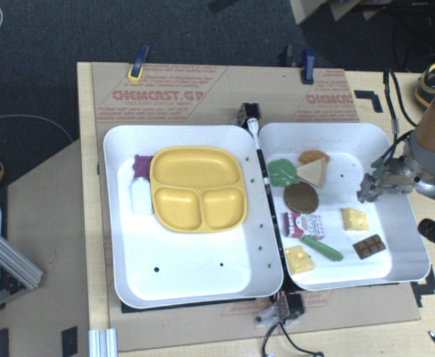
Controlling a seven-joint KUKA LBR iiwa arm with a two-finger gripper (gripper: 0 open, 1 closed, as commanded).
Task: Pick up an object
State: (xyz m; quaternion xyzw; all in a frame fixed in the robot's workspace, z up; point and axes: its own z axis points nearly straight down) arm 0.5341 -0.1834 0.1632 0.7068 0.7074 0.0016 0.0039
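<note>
My end effector (pixel 371 188) hangs over the right bin (pixel 395 266), near its right wall, w/ the arm (pixel 425 151) coming in from the right edge. Can't tell how it's set from this angle; nothing visibly in it.

Right bin contents, all lying flat on the bin floor: yellow cheese cube (pixel 355 219) just below and left of the end effector, apart from it. Brown chocolate bar (pixel 369 246) below that, near the bin's lower right. Green bean pod (pixel 323 249) lies at a slant toward the bottom middle, touching a pink-and-white packet (pixel 304 224). A second yellow cheese piece (pixel 300 259) sits at the lower left corner. Brown round cookie (pixel 301 198) is in the middle-left, w/ a green leaf piece (pixel 281 173) above-left of it and a tan wedge (pixel 314 173) beside that. An orange-brown piece (pixel 314 156) sits at the top, touching the wedge.

Left bin (pixel 195 281) holds a yellow divided plate (pixel 198 188), three compartments, upper half of bin. A purple item (pixel 142 165) and a white bottle (pixel 140 195) are tucked at the plate's left edge.

Both bins sit on the cardboard-covered surface (pixel 98 199), side by side.
</note>
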